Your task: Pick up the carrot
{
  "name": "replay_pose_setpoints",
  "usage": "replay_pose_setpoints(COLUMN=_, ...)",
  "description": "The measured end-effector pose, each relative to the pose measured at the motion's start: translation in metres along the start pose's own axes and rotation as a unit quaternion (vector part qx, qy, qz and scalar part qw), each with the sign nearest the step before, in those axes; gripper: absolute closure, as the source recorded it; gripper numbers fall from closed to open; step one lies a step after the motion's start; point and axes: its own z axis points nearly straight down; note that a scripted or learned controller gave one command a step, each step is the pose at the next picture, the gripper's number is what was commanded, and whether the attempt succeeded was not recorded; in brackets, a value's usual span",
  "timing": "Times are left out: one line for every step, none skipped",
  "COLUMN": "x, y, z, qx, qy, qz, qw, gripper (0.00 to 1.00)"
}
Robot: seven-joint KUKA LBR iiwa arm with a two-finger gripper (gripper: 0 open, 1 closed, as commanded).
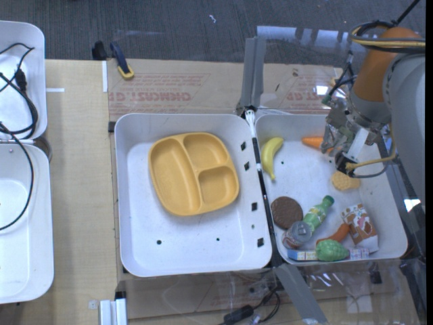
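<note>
The gripper hangs low over the far right part of the right bin, just beside the carrot; whether it grips anything cannot be told. The carrot lies near that bin's far edge, right of the banana. A cookie sits just below. The left bin carries a yellow plate.
</note>
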Motion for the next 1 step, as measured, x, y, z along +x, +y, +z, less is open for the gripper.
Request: replay_pose_setpoints(x=0.0000, y=-0.0001, z=0.0002, qx=0.000, qy=0.000, qz=0.000, qw=1.0000, gripper=0.00)
